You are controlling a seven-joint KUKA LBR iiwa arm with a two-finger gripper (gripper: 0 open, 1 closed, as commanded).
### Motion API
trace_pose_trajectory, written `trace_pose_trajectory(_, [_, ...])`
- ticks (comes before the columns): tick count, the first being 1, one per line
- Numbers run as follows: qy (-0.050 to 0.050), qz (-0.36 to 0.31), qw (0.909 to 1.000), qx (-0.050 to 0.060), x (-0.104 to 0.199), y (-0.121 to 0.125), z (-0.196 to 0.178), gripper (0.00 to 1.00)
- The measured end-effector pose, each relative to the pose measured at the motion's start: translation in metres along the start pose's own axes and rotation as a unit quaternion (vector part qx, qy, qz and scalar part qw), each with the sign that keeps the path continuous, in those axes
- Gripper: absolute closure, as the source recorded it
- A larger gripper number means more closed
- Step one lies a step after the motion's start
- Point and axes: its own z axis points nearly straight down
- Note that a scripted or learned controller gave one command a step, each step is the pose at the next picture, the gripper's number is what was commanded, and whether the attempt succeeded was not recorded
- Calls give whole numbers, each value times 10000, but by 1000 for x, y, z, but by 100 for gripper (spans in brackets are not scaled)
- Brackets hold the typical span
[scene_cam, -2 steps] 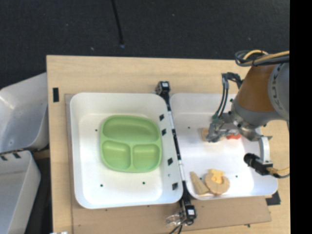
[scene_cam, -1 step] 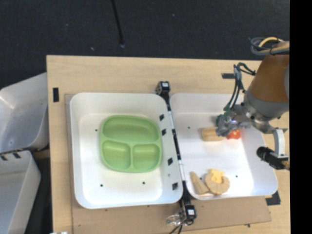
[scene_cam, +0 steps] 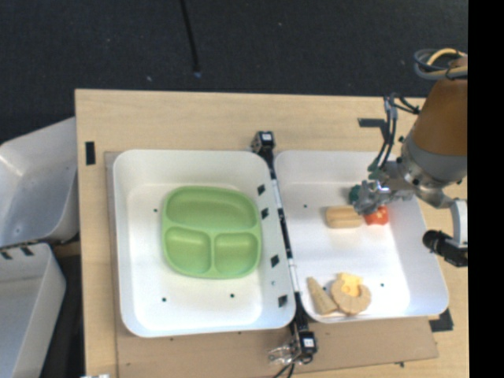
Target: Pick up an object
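While my pincer (scene_cam: 368,201) sits low in the right bin (scene_cam: 409,290), betw. the tan block (scene_cam: 343,217) & a small red piece (scene_cam: 378,216), can't tell if it's wide or narrow. Nothing lifted yet; grab & raise left.

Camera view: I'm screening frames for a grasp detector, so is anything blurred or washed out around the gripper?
In the camera view the gripper is soft and low in detail, the white right bin around it is bright and nearly featureless, and the small red object beside it has smeared edges.
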Motion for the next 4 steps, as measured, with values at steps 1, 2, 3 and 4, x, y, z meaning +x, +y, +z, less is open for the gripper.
trace_pose_trajectory(1, [9,-35,10000,11,50,16,-10,100])
trace_pose_trajectory(2, [8,-33,10000,4,103,45,-15,100])
trace_pose_trajectory(3, [5,-28,10000,13,147,67,-4,100])
trace_pose_trajectory(4, [11,-36,10000,8,207,82,-7,100])
